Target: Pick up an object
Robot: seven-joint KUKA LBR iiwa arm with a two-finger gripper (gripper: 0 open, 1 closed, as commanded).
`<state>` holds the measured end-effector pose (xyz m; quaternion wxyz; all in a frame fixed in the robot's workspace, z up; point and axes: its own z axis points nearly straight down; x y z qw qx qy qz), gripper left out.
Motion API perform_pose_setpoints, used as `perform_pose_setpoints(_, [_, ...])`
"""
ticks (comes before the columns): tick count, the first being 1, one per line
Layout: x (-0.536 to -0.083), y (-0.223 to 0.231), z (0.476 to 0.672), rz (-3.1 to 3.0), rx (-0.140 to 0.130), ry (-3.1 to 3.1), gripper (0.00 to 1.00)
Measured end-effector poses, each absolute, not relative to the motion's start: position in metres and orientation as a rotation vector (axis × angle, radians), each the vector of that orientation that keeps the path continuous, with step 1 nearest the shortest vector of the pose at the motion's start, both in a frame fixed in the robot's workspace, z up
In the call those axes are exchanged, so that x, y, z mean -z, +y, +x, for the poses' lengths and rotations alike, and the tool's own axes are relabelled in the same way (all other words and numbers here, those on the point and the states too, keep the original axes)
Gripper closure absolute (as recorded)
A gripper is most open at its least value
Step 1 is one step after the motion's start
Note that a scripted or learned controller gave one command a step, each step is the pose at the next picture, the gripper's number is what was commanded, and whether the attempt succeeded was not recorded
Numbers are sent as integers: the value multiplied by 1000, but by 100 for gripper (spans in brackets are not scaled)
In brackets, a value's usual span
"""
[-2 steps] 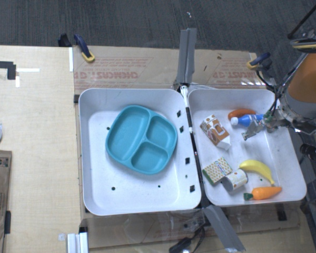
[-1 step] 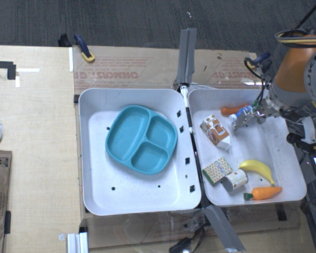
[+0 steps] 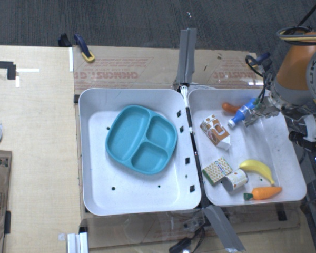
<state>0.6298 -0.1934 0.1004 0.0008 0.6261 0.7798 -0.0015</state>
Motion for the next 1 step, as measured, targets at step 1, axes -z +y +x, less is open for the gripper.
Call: perform_pose_setpoints(1, [-100,-193,630,1966,5,2448,0])
